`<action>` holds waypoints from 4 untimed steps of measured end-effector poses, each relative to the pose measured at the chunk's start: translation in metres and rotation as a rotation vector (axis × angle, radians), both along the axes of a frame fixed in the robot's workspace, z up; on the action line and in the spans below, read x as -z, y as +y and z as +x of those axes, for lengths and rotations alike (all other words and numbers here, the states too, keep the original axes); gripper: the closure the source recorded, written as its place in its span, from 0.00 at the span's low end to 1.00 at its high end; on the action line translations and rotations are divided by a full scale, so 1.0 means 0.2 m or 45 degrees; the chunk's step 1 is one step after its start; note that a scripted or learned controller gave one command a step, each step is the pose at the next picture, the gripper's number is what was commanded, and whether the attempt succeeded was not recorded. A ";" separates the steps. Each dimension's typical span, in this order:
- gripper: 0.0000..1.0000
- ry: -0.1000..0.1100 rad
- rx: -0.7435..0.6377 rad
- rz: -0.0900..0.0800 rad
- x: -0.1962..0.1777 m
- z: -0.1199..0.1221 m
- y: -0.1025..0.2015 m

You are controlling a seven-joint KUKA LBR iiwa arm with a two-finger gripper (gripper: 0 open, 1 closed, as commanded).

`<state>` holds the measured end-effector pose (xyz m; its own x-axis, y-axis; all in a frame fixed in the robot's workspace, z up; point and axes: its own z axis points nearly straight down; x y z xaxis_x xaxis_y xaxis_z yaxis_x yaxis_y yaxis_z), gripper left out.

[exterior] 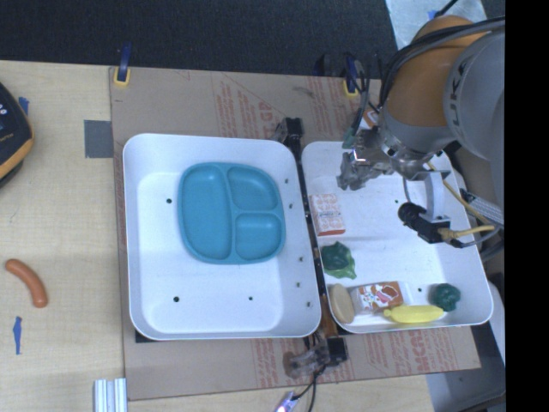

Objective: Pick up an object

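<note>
My gripper hangs low over the far left part of the right bin. A small white and red packet lies just in front of it, near the bin's left wall. Toward the front lie a green leafy toy, a beige oval piece, a red and white packet, a yellow banana and a dark green lump. Nothing shows in the gripper's grasp.
The left bin holds a blue divided plate. An orange sausage toy lies on the bench at the far left, and a yellow and black device sits at the left edge. The arm's body covers the right bin's far right corner.
</note>
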<state>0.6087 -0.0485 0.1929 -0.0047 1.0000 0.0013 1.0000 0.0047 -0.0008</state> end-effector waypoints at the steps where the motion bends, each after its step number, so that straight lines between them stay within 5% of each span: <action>1: 1.00 0.004 -0.003 0.000 -0.05 0.00 0.00; 2: 1.00 0.006 -0.001 -0.002 -0.13 -0.09 0.34; 4: 1.00 0.005 0.003 -0.002 -0.32 -0.50 0.12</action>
